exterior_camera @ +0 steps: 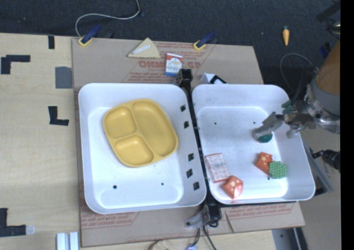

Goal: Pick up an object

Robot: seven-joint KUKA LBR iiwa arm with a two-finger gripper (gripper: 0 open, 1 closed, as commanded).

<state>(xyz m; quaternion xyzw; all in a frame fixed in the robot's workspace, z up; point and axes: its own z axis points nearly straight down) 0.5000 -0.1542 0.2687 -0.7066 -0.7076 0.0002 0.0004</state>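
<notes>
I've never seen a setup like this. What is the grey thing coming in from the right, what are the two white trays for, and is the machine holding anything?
You are looking down at a slant from one camera fixed above a bench. The grey thing is a robot arm reaching in from the right, with an orange band above its wrist. At its tip is a gripper, a simple two-finger hand.

The two white trays are shallow bins. The left bin holds a yellow divided plate. The right bin holds small things to pick up: a teal object just under the gripper, an orange block, a green object touching it, another orange piece and a printed card.

Behind the bins lie a small red and white box and a tan wedge.

The gripper is over the teal object, but I cannot tell whether it holds anything.
</notes>
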